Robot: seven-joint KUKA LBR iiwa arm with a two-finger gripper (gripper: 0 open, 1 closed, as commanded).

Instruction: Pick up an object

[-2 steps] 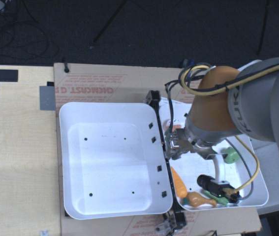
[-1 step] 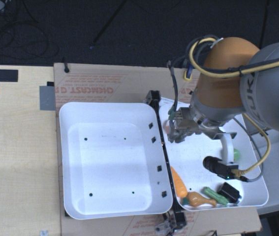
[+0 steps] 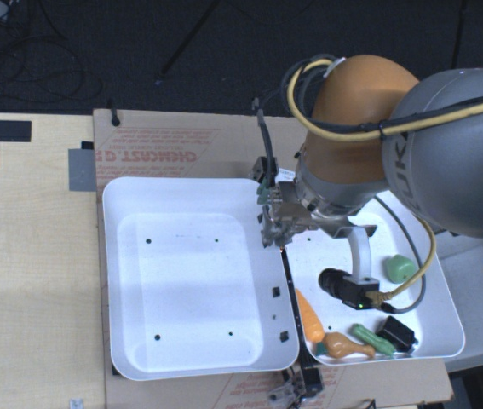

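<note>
Looking down at a slant on the bench, you see two shallow white plastic bins side by side: the left bin point(image 3: 130, 313) and the right bin point(image 3: 445, 331). The candidate objects all lie in the lower part of the right bin. An orange carrot-shaped toy point(image 3: 309, 315) lies along the bin's left wall, tip pointing up the view. Just below it rests a tan, pear-like curved piece point(image 3: 343, 345), touching or nearly touching a dark green elongated piece point(image 3: 372, 338) that runs diagonally toward the lower right. A small black block point(image 3: 399, 331) sits just beside the green piece's far end. A pale green rounded lump point(image 3: 400, 267) lies apart from these, nearer the bin's right side.

The grey arm with its large orange joint cover point(image 3: 362, 100) enters from the right and bends down over the top of the right bin. Its wrist points toward the seam between the two bins, placing the gripper point(image 3: 273, 220) above the shared rims near the upper left corner of the right bin, well apart from the cluster of objects. A yellow cable point(image 3: 302, 113) loops over the orange joint. The gripper's metal parts merge at this angle, so you cannot tell how wide it stands or whether it has hold of anything.
</note>
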